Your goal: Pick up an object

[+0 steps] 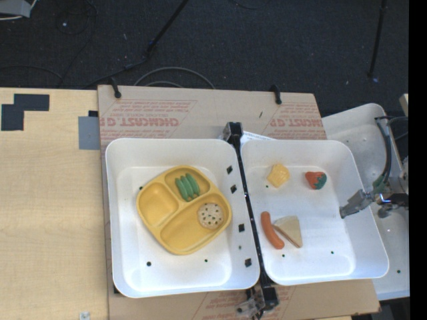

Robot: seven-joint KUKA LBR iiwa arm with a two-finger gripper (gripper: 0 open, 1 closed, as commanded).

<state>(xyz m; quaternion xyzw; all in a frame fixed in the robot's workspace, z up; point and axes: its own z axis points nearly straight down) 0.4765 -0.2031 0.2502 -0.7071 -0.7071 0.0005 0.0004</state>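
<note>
Dark floor with cables lies behind the bench. Left bin (127, 172) holds one yellow tray (160, 229), serving one green bean bunch (187, 186) and one cookie (210, 215). Right bin (333, 259) holds four loose foods, free to pick: sausage (271, 230), sandwich (290, 231), cheese (278, 175), strawberry (316, 179). Gripper (352, 205) waits at its right edge, fingers' state unclear.
</note>
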